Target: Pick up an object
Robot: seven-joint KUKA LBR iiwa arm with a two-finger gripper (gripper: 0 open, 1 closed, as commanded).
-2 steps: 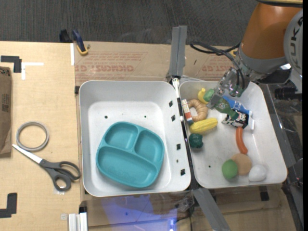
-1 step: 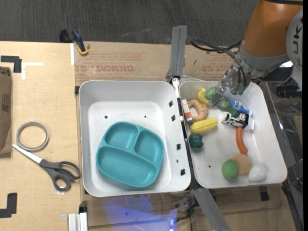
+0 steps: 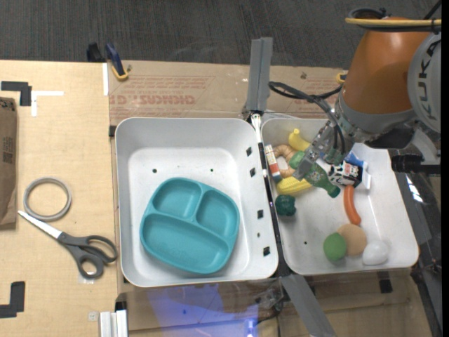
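Lying nearest in the right bin point(image 3: 393, 262) are a green ball point(image 3: 335, 247), a tan egg-shaped toy point(image 3: 354, 238) and a white lump point(image 3: 375, 252), with an orange carrot point(image 3: 351, 206) and a dark green toy point(image 3: 285, 205) just beyond. Left of them, the left bin point(image 3: 133, 188) holds a teal divided plate point(image 3: 189, 225). Scissors point(image 3: 74, 242) and a tape roll point(image 3: 47, 198) lie on the bench point(image 3: 63, 128). Farther back, the gripper point(image 3: 324, 161) hangs over a green bottle point(image 3: 316, 174) among yellow bananas point(image 3: 295, 185); whether its fingers are open or closed cannot be told
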